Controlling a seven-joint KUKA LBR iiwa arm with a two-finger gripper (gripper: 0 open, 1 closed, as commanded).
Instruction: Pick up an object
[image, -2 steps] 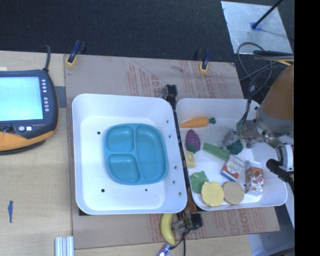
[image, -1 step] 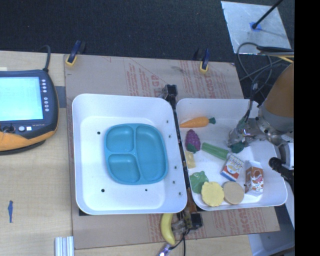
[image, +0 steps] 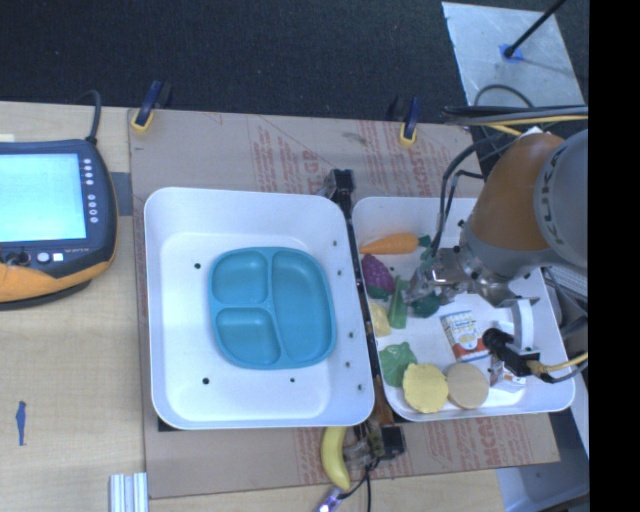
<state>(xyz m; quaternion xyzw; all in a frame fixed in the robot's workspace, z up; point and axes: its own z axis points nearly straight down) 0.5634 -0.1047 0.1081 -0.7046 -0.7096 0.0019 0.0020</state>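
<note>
Carton (label unreadable), hand nearby

Faint red printing repeated along the brown cardboard sheet under the bins, too blurred to read. Red-and-white label on the small carton in the right bin, likewise illegible.

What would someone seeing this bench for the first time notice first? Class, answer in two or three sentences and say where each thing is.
The eye lands first on the blue divided plate lying in the middle of the left bin. Next comes the grey and orange arm reaching over the right bin, its claw low among toy foods such as the carrot and purple grapes. A lit screen sits at the far left.
</note>
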